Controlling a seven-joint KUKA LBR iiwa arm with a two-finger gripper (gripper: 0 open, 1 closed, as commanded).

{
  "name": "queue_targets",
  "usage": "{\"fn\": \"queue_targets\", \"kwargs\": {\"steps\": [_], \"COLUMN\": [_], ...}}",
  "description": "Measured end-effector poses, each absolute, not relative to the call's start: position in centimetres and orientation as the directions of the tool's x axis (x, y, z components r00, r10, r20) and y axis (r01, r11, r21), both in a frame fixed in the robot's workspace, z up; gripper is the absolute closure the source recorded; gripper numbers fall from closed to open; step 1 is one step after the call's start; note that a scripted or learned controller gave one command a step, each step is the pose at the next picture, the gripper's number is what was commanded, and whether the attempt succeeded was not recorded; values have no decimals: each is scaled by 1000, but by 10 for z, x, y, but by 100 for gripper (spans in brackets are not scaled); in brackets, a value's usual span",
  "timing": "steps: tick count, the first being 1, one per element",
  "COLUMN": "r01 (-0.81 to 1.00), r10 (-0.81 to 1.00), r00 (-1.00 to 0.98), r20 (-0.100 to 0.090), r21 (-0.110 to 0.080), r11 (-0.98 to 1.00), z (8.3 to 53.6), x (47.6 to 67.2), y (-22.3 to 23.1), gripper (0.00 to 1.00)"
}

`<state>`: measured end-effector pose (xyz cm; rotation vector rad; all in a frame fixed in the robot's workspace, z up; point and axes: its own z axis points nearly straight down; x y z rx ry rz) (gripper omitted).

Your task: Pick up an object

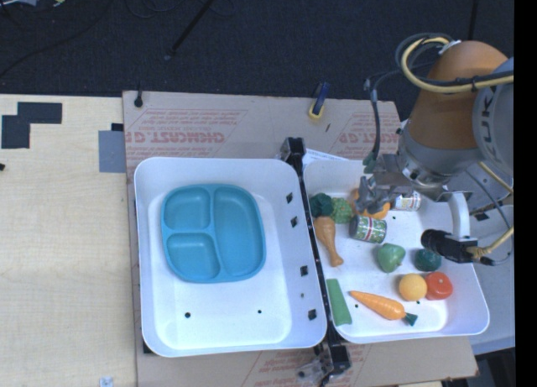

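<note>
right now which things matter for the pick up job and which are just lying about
Job: gripper; toys in the right bin: carrot, drumstick, can, orange ball, tomato.
Lying about: blue plate in the left bin; blue clamp.

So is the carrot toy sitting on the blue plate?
No, the carrot lies in the right bin near its front edge, while the blue plate sits in the left bin.

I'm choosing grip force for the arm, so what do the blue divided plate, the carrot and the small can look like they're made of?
The blue divided plate looks like moulded plastic, matte with a faint sheen and rounded compartment edges. The carrot seems to be toy plastic or rubber: uniform orange, smooth, a plain green stub. The small can looks hard, metal or plastic, with a printed label; the material is unclear.
</note>
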<state>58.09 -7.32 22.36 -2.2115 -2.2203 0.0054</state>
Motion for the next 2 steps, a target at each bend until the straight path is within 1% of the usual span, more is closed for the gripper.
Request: {"fn": "queue_targets", "kwargs": {"steps": [1,2], "r01": [1000,1000], "r10": [1000,1000], "r00": [-5,-4], "r20": [3,2], "r21": [-9,-11], "r11": [5,4], "z": [222,213], "x": [563,529], "y": [-19,23], "gripper": [100,100]}}
